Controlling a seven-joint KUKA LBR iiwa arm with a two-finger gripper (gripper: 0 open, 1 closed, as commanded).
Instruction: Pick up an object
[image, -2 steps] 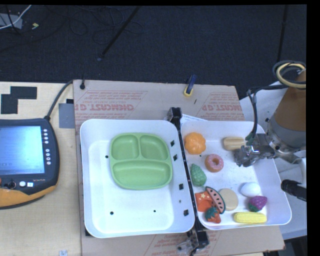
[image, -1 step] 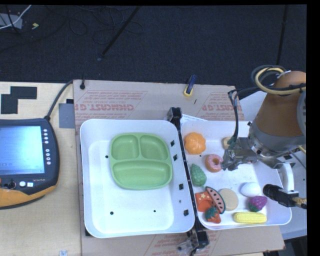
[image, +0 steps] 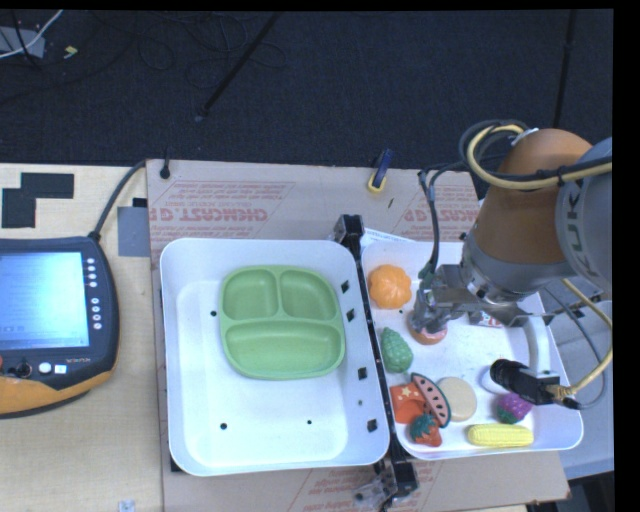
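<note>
A small round reddish object (image: 432, 334) is seen in the right bin (image: 560, 436), just below the orange (image: 390, 285) and directly under the gripper (image: 430, 318), whose fingers are lowered onto it, though how far they are parted, and whether the object is gripped, cannot be told. Below the orange, a green toy vegetable (image: 397, 351), a watermelon slice (image: 433, 397), a beige disc (image: 459, 397), a purple grape cluster (image: 513, 407) and a yellow corn cob (image: 500, 435) are laid out. To the orange's left, a green divided plate (image: 281, 322) is held in the left bin (image: 200, 420).
</note>
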